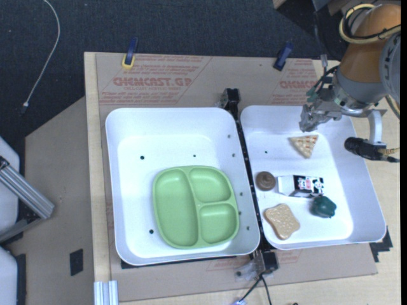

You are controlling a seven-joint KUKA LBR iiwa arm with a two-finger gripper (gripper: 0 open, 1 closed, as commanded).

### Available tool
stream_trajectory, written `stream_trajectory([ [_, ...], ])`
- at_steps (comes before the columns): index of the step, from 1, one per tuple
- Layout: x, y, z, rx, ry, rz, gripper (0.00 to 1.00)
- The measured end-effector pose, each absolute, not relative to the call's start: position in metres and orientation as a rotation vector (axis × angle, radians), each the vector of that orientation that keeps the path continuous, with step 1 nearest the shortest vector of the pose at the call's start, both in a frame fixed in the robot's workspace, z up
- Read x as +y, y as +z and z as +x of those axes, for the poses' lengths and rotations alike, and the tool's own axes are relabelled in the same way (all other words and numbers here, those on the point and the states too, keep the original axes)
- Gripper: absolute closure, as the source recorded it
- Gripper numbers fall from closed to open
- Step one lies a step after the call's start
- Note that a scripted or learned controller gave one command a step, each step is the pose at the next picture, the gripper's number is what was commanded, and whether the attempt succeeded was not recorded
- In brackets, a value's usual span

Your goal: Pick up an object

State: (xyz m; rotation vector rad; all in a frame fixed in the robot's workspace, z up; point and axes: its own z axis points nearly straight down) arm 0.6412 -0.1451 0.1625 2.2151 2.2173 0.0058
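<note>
Grey claw (310,124) hangs at the upper right of the frame, just above the waffle slice (305,145); I cannot tell its grip.

Gripper (310,124) hovering over the right bin (362,227)
It is hanging just above a waffle wedge (305,145).

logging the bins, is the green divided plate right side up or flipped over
Right side up: the green divided plastic plate lies flat in the left white bin, its three hollow compartments facing up.
</note>
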Motion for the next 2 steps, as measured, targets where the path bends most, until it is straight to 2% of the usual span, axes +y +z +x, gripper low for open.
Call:
stream_trajectory([
  [2, -0.135, 0.269, 0.650, 2.218, 0.007, 2.214, 1.00],
])
